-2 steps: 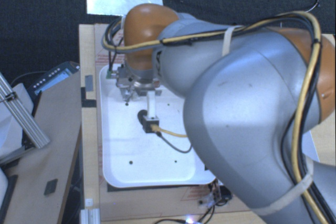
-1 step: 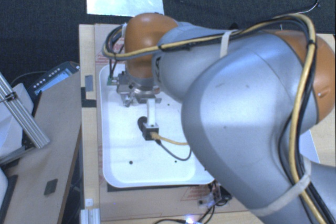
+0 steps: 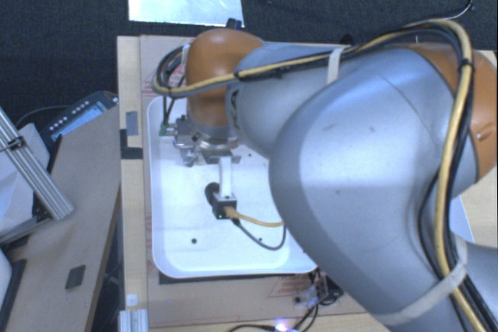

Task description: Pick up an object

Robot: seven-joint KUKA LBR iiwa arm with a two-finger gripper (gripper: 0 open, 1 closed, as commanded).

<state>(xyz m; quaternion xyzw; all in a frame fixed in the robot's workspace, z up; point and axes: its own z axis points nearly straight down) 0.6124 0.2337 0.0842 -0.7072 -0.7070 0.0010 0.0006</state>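
Camera view: a shallow, glossy white plastic bin (image 3: 175,206) with rounded corners holds a tiny dark speck (image 3: 194,240), too small to identify. It lies apart from the metallic gripper (image 3: 204,152). How far that gripper is open cannot be told. A smooth grey arm (image 3: 366,167) bulks at right.

White bin (image 3: 179,264): floor along left wall and near rim lay bare, open for passage. Grey arm (image 3: 350,167) overhung bin's right side and far end, blocking access there.

I see a white bin (image 3: 177,246) on a tan bench (image 3: 129,78), a grey arm (image 3: 366,167) with an orange band (image 3: 212,64), a silver gripper (image 3: 206,155), and a dark speckled floor (image 3: 62,12) around.
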